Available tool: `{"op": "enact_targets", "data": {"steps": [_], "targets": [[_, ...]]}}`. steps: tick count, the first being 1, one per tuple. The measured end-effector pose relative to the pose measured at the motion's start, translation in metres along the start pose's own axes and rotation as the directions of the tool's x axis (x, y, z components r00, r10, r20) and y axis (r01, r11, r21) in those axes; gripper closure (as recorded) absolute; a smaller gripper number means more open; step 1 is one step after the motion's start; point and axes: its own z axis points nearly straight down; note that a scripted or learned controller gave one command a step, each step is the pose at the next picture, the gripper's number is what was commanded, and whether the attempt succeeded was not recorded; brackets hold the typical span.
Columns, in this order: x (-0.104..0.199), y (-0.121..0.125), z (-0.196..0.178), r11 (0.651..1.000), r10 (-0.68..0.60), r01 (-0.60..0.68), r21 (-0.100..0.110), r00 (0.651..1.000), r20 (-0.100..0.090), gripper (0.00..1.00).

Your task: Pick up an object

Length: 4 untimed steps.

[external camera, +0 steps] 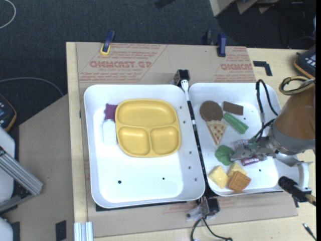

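**Arm positioned low over right bin, among the food items**

The arm (pixel 296 127) enters from the right and reaches down into the right bin (pixel 268 92). The jaws (pixel 246 152) sit low in the near half of that bin, just beside a green object (pixel 224 154); whether they are apart or together cannot be determined. Near them lie a yellow wedge (pixel 218 176) and an orange waffle-textured piece (pixel 238 181). Farther back lie a brown disc (pixel 211 110), a brown block (pixel 232 107), a green cylinder (pixel 235 122) and a triangular waffle piece (pixel 217 131). The left bin (pixel 140 190) holds a yellow divided plate (pixel 148 127), with a purple-capped white bottle (pixel 109 124) touching its left edge. Both bins rest on the desk (pixel 75 109).
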Motion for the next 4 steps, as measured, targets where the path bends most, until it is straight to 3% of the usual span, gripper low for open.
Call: {"op": "enact_targets", "data": {"steps": [1,3,4], "targets": [[0.0,0.0,-0.012,1.0,0.0,0.0,-0.005,1.0,0.002,1.0],[-0.013,0.0,-0.111,1.0,-0.002,0.002,-0.01,1.0,0.006,1.0],[-0.013,0.001,-0.144,1.0,-0.003,0.003,-0.01,1.0,0.005,1.0]]}}
